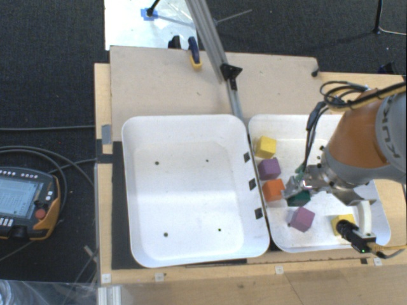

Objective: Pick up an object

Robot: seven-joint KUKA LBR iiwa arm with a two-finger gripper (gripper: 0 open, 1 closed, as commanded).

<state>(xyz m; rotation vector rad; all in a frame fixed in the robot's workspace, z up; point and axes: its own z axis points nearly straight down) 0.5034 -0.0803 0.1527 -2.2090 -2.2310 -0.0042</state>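
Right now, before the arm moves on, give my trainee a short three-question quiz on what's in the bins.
1. True or false: the yellow block lies in the left bin.
2. Which block lies nearest the gripper?
A. the green block
B. the yellow block
C. the lower purple block
3. Fill in: between the upper purple block and the lower purple one, along the divider side of the right bin, lies the ____ block.

Key
1. False; it lies in the right bin.
2. A.
3. Orange.
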